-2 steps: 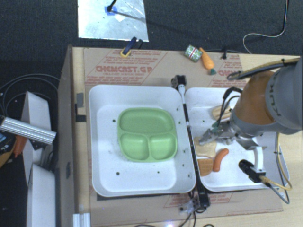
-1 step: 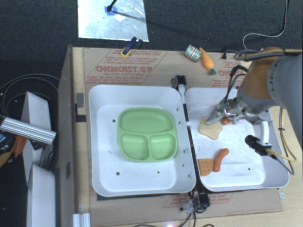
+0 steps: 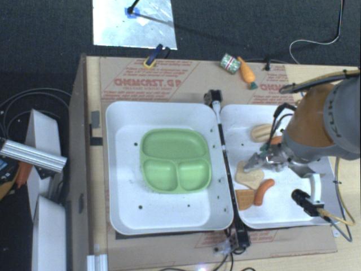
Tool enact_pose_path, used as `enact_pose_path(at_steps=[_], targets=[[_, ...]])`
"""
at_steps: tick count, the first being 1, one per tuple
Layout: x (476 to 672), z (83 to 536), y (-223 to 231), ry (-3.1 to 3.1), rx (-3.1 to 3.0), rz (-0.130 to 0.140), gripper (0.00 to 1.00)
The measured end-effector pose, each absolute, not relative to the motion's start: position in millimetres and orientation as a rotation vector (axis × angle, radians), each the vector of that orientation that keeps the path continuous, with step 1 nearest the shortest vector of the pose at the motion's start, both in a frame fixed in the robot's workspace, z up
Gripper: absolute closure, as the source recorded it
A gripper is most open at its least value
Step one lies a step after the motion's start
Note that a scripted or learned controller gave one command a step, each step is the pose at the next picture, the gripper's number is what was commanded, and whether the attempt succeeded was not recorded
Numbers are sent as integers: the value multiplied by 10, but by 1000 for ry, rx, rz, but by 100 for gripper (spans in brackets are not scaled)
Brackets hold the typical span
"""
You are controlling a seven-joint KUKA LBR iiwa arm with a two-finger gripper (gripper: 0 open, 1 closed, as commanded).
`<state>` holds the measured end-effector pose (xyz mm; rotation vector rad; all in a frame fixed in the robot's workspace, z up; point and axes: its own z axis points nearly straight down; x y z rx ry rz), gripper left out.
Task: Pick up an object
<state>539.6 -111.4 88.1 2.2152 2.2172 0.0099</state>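
Camera view, speaker 1: Where is the gripper (image 3: 255, 162) seen?

Speaker 2: Low in the right bin (image 3: 316, 219), above a pale bread slice (image 3: 250, 176), beside a sausage (image 3: 263, 191). Nothing is seen clasped; whether the jaws are parted cannot be told.

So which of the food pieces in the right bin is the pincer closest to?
The pale tan flat piece, directly beside the pincer. The red sausage and orange wedge lie nearer the bin's front; the beige roll sits farther back.
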Motion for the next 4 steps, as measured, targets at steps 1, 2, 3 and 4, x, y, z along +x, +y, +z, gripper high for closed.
enact_pose_path(at_steps=[1,2,3,4], targets=[[5946,909,-1472,2220,2214,5,0],[6362,882,-1159,2221,2211,10,0],[6377,1000,-1152,2223,2205,16,100],[6375,999,-1152,2224,2205,15,0]])
